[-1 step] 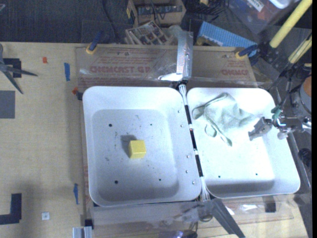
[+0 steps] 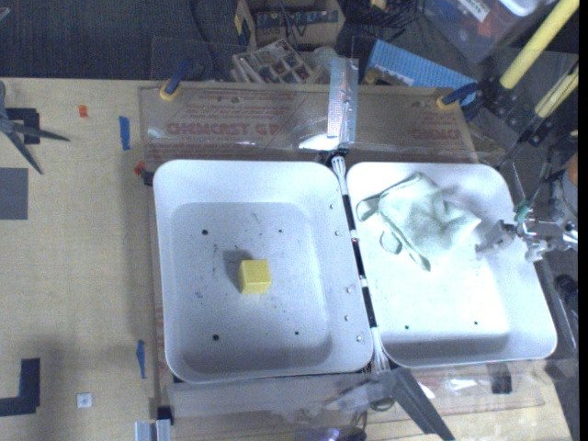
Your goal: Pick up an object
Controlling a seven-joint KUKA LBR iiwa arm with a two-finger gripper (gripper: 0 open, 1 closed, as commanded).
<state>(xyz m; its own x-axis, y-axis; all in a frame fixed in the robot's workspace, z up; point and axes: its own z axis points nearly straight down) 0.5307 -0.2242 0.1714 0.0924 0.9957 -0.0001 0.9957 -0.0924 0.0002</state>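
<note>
A small yellow block (image 2: 255,276) lies on the floor of the left bin (image 2: 184,191), near its middle. A crumpled white and pale green cloth (image 2: 424,217) lies in the upper half of the right bin (image 2: 459,338). My gripper (image 2: 507,231) is low at the right rim of the right bin, just right of the cloth's edge. Its metal parts are small and blurred.
A clear plastic sheet with red print (image 2: 239,122) is clamped behind both bins. Cables, boxes and a yellow bar (image 2: 542,35) crowd the back. The wooden bench (image 2: 73,246) stretches to the left of the bins.
</note>
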